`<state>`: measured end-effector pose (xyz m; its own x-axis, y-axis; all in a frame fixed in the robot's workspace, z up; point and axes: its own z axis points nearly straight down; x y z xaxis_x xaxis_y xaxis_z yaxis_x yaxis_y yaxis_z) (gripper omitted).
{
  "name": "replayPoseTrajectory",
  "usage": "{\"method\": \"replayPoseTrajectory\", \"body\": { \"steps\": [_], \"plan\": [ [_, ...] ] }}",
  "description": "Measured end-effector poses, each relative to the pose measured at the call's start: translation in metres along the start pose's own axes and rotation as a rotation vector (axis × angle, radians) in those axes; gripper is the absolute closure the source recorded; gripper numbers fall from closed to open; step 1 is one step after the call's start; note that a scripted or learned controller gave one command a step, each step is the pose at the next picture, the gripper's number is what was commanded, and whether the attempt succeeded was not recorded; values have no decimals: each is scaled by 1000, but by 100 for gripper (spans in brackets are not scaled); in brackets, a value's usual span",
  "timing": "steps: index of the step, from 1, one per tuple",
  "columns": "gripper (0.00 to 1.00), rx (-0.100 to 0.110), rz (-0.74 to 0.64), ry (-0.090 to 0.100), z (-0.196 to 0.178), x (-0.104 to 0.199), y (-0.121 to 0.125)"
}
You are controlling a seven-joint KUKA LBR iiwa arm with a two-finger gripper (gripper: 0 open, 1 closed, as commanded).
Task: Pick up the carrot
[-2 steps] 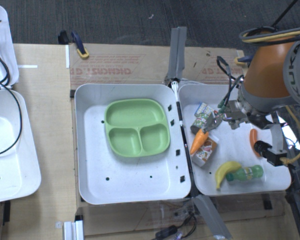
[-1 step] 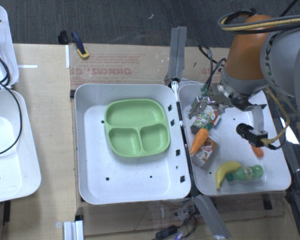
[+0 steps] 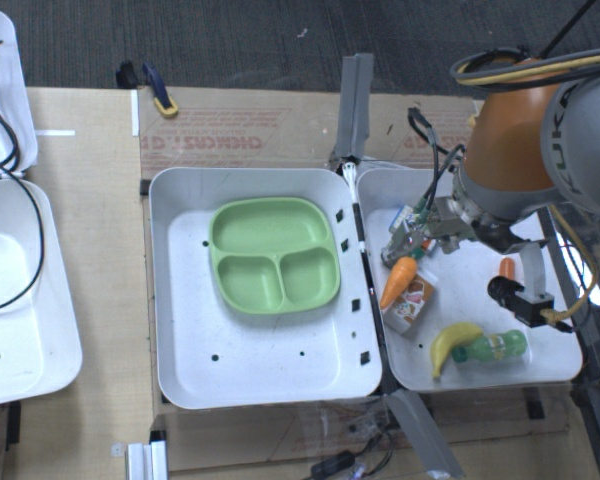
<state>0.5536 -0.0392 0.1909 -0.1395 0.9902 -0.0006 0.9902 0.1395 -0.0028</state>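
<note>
**Carrot in the right bin, at the gripper's tips**

Carrot [image 3: 397,280]: an orange, tapered piece with a smooth, plastic-looking skin, it lay tilted in the right bin [image 3: 550,363] close to that bin's left wall, its thicker end up toward the gripper and its narrow end pointing down-left.

Neighbouring items: a small carton [image 3: 413,305] with red and white printing lay just beside the carrot on its lower right, touching or nearly touching it. A yellow banana [image 3: 448,343], curved, sat nearer the bin's front edge, with a green bottle [image 3: 496,347] lying on its side just to the right of it. A small orange object [image 3: 507,267] lay further right, partly behind a black fitting [image 3: 518,301] on the arm's cabling.

Left bin [image 3: 180,363]: shallow, white and glossy, it held a pale green divided plate [image 3: 275,255] with three compartments.

Gripper [image 3: 408,249]: metallic, hung with cables beneath the orange band, it stood directly over the carrot's upper end, its tips at or touching that end. Whether the fingers were apart or together could not be told, nor whether the carrot sat between them.
</note>
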Motion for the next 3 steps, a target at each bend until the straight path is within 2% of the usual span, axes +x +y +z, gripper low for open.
{"method": "replayPoseTrajectory", "body": {
  "steps": [1,2,3],
  "plan": [
    [0,0,-118,0,0,-12,-9],
    [100,0,-115,-1,-8,-14,-8],
    [0,1,-115,-1,-8,-14,-8]
  ]
}}
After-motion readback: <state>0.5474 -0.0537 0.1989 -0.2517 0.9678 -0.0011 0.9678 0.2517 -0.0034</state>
